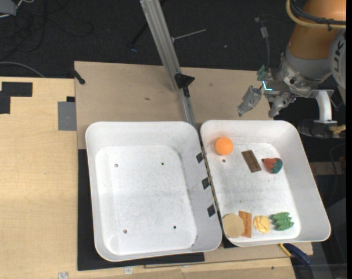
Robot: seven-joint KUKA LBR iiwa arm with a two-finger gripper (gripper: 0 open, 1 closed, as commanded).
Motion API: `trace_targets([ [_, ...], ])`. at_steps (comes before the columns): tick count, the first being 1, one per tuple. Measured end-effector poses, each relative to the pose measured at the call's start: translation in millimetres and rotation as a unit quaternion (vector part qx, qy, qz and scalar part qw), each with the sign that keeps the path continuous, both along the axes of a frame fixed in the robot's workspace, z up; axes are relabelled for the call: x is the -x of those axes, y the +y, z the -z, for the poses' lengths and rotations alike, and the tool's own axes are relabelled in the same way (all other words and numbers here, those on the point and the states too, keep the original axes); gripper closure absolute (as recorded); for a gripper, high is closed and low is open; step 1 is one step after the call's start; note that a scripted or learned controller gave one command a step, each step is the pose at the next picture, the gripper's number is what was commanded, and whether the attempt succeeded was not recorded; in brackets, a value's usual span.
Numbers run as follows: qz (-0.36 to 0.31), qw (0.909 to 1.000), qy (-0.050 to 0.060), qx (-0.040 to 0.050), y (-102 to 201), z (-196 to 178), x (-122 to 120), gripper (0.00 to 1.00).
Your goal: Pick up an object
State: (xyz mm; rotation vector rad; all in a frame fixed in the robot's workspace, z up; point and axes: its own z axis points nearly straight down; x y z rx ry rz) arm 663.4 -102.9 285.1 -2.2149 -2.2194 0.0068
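Both fingers of the gripper [264, 106] are spread apart and carry nothing, hanging above the far rim of the right bin [306, 156], where the orange ball [224, 146] lies near the left wall, apart from the brown block [251, 160] and the red-and-green piece [273, 165]. To do this step well, I think the arm should come down straight over one separate thing, for example the ball, and close around its middle, because a round thing can roll away. Both bins sit on a light wooden bench [31, 173], the left bin [142, 188] is beside, and dark floor with cables lies behind.
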Motion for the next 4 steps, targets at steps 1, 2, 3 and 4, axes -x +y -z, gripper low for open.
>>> trace_targets([
  [1,-0.001,1.0,-0.002,0.0006,0.2,-2.8,-0.7,0.0],
  [2,0.0,1.0,-0.001,0.0006,-0.5,40.8,-2.9,0.0],
  [3,0.001,1.0,0.001,0.0003,-7.2,101.3,1.8,0.0],
  [4,0.001,1.0,0.0,0.0001,-6.0,146.8,8.7,0.0],
])
